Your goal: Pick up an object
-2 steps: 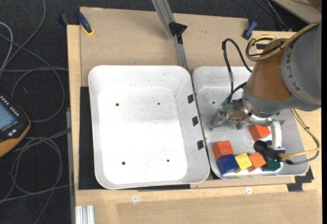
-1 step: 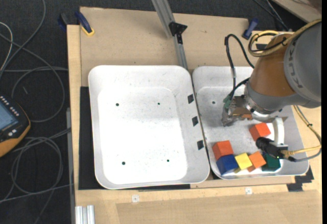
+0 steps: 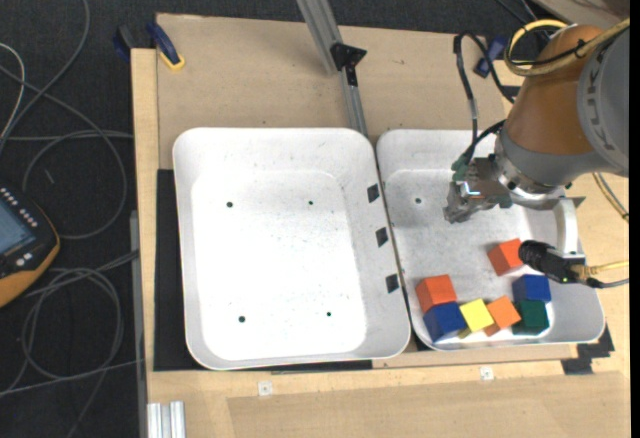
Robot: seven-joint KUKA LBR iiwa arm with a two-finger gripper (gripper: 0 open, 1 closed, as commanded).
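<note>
The gripper (image 3: 462, 206) hangs over the bare upper stretch of the right bin (image 3: 400, 151); whether it is clenched or released I cannot tell from here, and nothing shows in its grasp. The blocks crowd the bin's lower right corner, probably where they slid to. The nearest target, I judge, is the lone orange block (image 3: 505, 255), sitting apart by the right wall, tilted diagonally to the rim; it looks cubic, with no real long axis.
</note>
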